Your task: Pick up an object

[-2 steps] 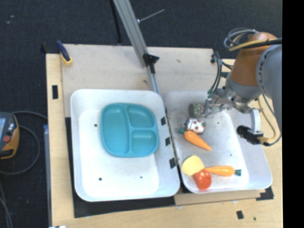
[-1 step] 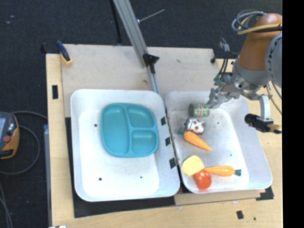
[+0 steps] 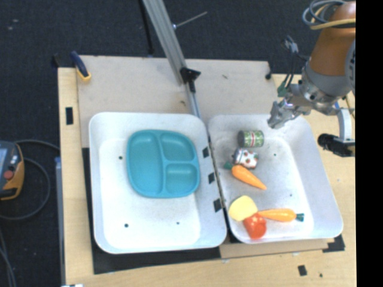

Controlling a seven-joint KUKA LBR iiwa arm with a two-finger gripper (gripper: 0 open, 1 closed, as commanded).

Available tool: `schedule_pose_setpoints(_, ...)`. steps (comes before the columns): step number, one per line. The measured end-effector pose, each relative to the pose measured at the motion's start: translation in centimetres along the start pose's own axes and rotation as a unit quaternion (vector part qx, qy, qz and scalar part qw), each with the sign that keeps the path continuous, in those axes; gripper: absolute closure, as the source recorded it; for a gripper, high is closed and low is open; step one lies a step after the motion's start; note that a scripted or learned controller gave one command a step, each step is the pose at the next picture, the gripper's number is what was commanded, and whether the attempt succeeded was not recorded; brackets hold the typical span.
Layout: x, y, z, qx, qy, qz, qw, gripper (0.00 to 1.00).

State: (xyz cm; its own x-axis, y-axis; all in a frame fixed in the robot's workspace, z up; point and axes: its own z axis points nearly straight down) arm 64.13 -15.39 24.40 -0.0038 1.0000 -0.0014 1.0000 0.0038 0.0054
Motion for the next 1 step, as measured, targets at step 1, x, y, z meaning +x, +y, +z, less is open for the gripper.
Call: schedule_pose_setpoints(1,-0.08,0.08,-1.13,0.001,0.000,-0.001,1.0000,1.00)
